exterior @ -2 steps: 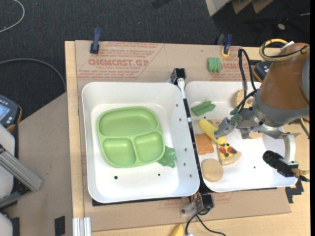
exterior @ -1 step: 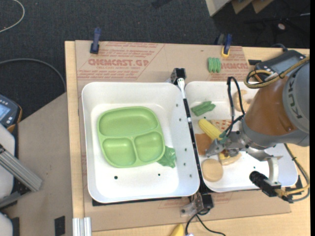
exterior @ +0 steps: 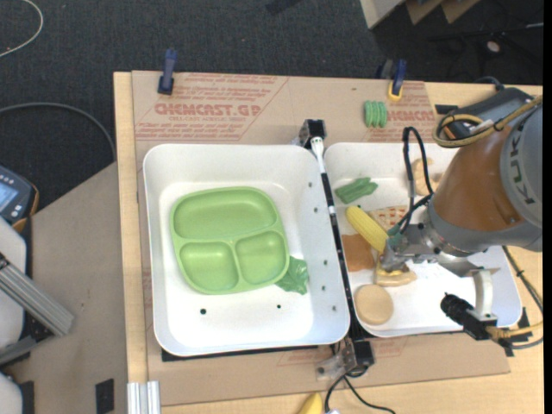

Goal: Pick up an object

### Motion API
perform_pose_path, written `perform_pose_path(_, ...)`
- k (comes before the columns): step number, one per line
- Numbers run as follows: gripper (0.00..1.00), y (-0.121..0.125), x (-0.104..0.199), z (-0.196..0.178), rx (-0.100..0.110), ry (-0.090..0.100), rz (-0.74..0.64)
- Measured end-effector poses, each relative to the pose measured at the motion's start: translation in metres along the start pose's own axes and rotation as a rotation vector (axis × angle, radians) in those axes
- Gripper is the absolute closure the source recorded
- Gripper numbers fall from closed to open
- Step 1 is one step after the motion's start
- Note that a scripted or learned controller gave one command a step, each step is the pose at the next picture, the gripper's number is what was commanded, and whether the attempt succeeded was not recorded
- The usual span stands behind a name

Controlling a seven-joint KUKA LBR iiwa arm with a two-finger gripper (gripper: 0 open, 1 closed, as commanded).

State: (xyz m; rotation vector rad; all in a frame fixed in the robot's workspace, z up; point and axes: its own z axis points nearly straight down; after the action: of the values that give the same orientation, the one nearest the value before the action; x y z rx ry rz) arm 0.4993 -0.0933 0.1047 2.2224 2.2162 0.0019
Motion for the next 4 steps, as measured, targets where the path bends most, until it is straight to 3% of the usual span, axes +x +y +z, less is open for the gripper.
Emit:
perform_pose_path(1, 1.00, -0.018, 0.070, -0.083, 0.001, 0.002, -0.006)
perform_pose_path(2, 1.00, -0.018, 0.121, -0.175, -0.008, 0.004, -0.011)
perform_pose_path(3, 1.00, -0.020, 0.200, -0.208, -0.002, 0.004, -0.013)
perform_pose_path(4, 1.00, -0.019, 0.215, -0.409, -0.017, 0.007, -0.007)
